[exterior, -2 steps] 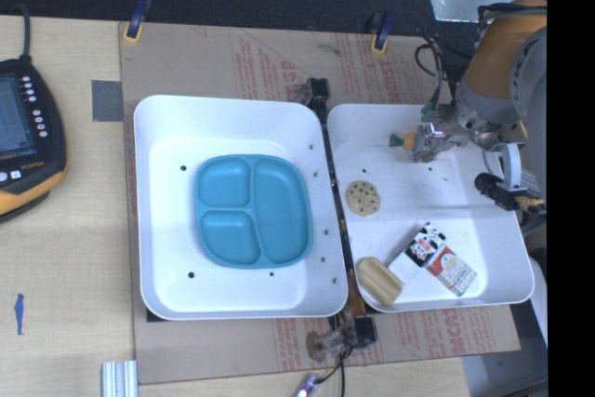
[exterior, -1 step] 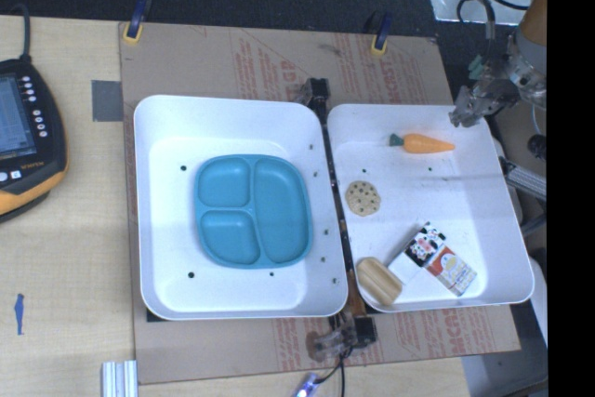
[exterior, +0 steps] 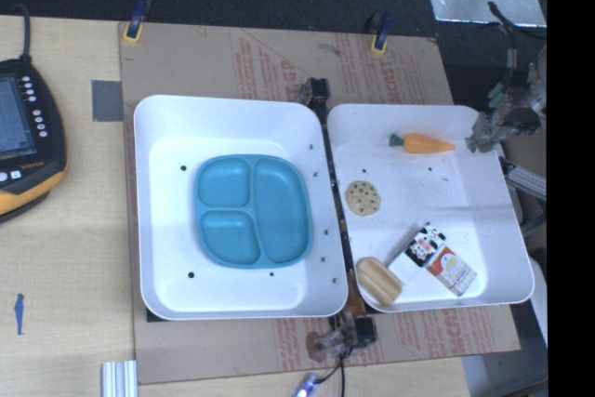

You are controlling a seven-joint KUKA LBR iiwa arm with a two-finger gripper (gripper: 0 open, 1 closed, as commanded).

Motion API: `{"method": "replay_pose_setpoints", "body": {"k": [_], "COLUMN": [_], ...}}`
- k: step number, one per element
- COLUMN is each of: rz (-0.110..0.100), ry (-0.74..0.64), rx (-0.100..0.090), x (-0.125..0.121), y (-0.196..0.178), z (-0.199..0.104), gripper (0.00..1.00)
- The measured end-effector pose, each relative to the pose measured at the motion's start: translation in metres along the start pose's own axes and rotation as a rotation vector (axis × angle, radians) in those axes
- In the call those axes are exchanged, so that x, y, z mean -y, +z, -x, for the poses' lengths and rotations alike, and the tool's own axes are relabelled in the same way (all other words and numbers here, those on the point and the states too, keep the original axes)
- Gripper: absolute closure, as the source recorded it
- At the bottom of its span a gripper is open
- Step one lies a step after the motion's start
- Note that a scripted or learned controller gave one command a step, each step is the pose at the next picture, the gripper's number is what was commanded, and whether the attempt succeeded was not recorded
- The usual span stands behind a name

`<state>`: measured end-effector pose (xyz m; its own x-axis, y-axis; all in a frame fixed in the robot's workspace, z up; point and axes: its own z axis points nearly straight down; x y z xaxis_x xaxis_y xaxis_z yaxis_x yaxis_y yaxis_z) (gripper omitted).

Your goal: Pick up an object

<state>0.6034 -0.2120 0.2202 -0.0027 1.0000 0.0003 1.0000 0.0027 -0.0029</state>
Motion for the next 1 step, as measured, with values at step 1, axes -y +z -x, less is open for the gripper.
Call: {"method": "replay_pose_setpoints", "body": {"k": [1], "rz": [-0.003], "ry": [-0.002], "rx": [-0.001], "x": [-0.0085], "y": [0.099], "z": [-0.0873], "gripper": [0.0]}}
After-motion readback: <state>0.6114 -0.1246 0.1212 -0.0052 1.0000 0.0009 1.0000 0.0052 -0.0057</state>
